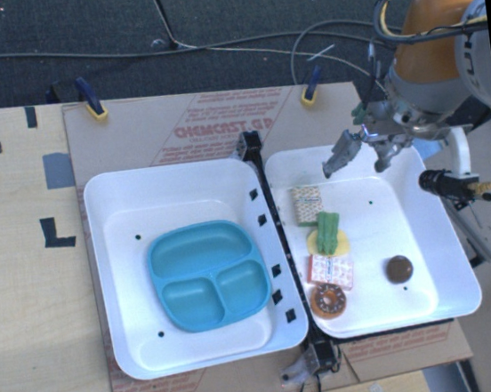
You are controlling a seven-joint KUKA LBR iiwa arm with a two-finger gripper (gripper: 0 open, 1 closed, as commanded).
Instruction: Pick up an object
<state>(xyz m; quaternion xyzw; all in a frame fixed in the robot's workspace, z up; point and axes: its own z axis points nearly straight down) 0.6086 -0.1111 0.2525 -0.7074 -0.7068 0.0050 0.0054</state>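
Here, going from the left, the desk [25, 291] of light wood carries a brown cardboard sheet [210, 128], held at its far edge by two yellow-and-blue clamps [90, 102]. On the sheet stand two shallow white bins side by side. The left bin [108, 204] holds a blue tray [208, 273] with three compartments, which lies flat in the middle of the bin. A black divider [270, 223] runs between the two bins.

The right bin [446, 290] holds the small objects. Near its left wall, at about 9 o'clock from the bin centre, lies a beige square piece [307, 203]. Just below it is a green object [327, 230] that rests on a yellow round piece [341, 242]. Below these lies a red and white packet [330, 271], and touching its lower edge is a brown ring like a doughnut [328, 302], close to the near left corner. A dark brown round object [400, 269] lies apart from the others, at about 4 o'clock from the centre.

The gripper [361, 156] hangs over the far edge of the right bin, at about 12 o'clock, well apart from all objects. Its two fingers are spread wide and there is nothing between them. Above it are the grey arm and its orange band [438, 8].
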